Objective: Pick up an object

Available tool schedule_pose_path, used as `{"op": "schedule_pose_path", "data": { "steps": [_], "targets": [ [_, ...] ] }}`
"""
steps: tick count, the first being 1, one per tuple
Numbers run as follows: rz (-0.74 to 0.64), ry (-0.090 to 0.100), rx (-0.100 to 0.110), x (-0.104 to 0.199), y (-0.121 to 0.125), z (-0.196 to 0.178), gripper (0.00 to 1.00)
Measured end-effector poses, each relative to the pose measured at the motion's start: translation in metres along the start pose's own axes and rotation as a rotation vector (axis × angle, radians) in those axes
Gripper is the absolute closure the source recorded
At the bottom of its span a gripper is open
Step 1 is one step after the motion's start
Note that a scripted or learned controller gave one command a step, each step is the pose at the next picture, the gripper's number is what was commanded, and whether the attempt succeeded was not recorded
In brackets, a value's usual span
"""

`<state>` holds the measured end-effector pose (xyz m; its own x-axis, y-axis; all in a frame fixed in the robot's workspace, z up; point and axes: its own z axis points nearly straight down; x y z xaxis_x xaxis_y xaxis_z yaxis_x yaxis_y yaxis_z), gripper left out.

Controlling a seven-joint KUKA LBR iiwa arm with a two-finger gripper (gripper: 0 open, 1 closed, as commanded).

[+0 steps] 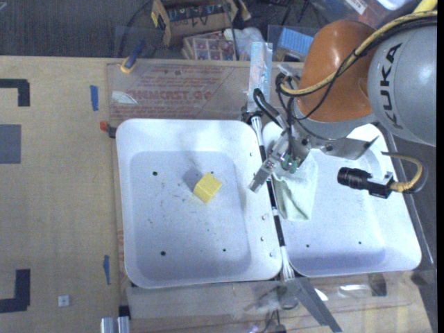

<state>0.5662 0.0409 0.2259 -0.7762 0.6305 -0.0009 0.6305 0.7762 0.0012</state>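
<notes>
Camera view from above takes in two white bins side by side on the wooden counter point(62, 207), with the grey arm point(406, 82) and its orange band point(336, 71) coming in from the right. In the left bin point(139, 144) a small yellow block point(207, 187) sits a little above and right of the middle, on its own, tilted so one corner points down, well apart from the walls. The hand point(277, 166) hangs over the seam between the two bins, just right of the left bin's rim and near the upper part of the right bin point(368, 248). A pale, whitish cloth point(297, 196) droops from it, pinched at the top between the fingers point(262, 175) and hanging loose below over the near-left part of the right bin. So the hand is clenched on that cloth, with the lower end of the fabric close to or touching the bin floor; I cannot tell which. A black cylinder point(357, 177) with a yellow cable sticks out to the right of the wrist. Behind the bins lies a clear sheet point(173, 92) with red lettering, and beyond it a clutter of boxes point(201, 19) on the floor.
</notes>
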Motion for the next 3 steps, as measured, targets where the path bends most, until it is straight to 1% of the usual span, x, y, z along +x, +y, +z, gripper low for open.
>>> {"op": "schedule_pose_path", "data": {
  "steps": [1,2,3],
  "targets": [
    [-0.014,-0.003,-0.004,0.026,0.132,0.063,0.00],
    [-0.281,-0.002,-0.002,-0.030,0.058,0.039,0.00],
    [-0.765,-0.006,-0.006,0.025,0.145,0.090,0.00]
  ]
}}
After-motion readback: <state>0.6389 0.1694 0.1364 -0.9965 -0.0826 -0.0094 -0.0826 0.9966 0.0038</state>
